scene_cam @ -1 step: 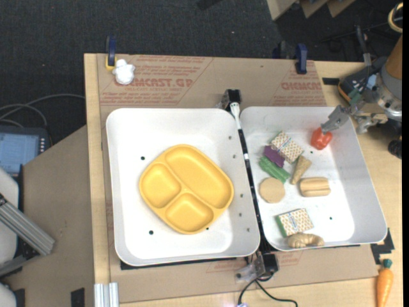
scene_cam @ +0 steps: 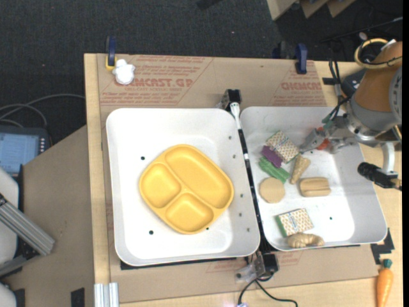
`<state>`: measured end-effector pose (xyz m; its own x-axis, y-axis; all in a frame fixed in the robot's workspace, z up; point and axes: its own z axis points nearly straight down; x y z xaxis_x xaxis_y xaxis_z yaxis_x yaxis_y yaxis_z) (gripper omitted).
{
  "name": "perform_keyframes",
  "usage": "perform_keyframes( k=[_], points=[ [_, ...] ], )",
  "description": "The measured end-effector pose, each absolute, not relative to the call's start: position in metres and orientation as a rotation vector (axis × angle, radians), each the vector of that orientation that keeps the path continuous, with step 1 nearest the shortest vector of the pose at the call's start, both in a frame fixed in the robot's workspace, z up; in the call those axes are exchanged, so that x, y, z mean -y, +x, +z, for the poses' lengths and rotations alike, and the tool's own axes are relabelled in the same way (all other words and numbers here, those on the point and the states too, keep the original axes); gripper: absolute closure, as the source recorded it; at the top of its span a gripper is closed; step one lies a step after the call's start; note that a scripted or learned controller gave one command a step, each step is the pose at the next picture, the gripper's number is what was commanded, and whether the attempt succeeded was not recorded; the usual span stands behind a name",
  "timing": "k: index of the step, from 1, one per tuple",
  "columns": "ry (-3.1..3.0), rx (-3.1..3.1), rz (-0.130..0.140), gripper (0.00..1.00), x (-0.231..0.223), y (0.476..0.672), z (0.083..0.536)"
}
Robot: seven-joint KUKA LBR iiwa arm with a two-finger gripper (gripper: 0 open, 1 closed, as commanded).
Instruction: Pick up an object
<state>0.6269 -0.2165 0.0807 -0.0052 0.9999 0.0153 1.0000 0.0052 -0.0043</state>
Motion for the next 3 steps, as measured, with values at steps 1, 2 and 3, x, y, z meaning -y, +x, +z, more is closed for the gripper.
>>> perform_keyframes(
  k=[1, 2, 3],
  points=[
    [-2.218, 2.232, -0.005, 0.0, 0.173, 0.669, 0.085],
    [-2.224, 2.229, -0.003, 1.0, 0.176, 0.668, 0.097],
    [-2.222, 2.235, -0.014, 1.0, 0.117, 0.653, 0.212]
  ],
)
